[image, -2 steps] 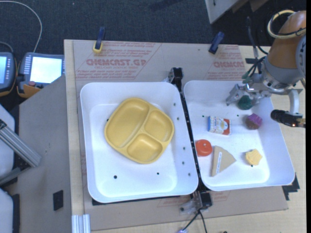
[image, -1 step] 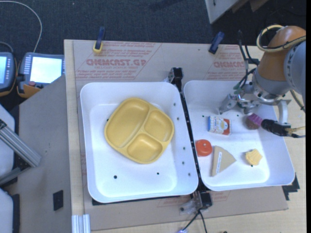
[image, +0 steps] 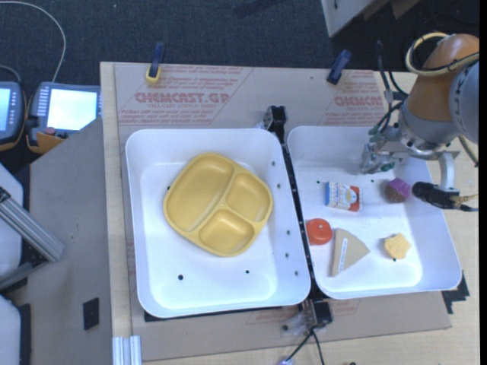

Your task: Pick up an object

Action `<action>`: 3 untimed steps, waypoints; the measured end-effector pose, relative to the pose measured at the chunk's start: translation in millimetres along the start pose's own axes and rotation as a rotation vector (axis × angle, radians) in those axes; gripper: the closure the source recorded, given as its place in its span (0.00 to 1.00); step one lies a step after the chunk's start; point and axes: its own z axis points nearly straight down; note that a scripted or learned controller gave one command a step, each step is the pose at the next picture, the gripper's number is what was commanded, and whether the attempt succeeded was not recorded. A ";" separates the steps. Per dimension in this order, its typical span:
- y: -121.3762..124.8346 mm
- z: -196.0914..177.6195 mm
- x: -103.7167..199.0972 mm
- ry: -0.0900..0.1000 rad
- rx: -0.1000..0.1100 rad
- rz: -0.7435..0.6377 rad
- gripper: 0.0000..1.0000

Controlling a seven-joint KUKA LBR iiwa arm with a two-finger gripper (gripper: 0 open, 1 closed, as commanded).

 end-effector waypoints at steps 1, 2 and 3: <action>4.5 -63.2 5.5 -0.003 -0.011 -0.001 1.00; 6.3 -118.0 5.3 -0.003 -0.011 -0.001 1.00; 7.4 -138.2 5.2 -0.002 -0.008 -0.001 1.00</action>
